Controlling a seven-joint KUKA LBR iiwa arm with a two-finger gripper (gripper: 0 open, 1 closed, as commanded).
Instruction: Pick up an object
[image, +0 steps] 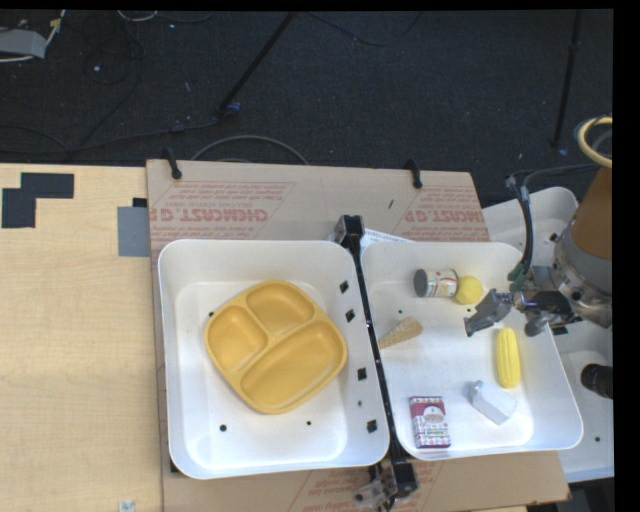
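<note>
- Lighting is bright and even over the bench; the two white bins (180, 300) read near-white but keep their edges, without blown-out glare.
- The dark carpeted floor (300, 70) at the top stays dim, its cables barely legible.
- Shadows are soft and short: the yellow divided plate (275, 345) casts a faint one toward its lower edge, suggesting overhead light.
- The picture is low in resolution and slightly soft throughout; print on the cardboard sheet (300, 205) is just readable.
- The gripper (515, 312) looks smeared, details unclear.
</note>
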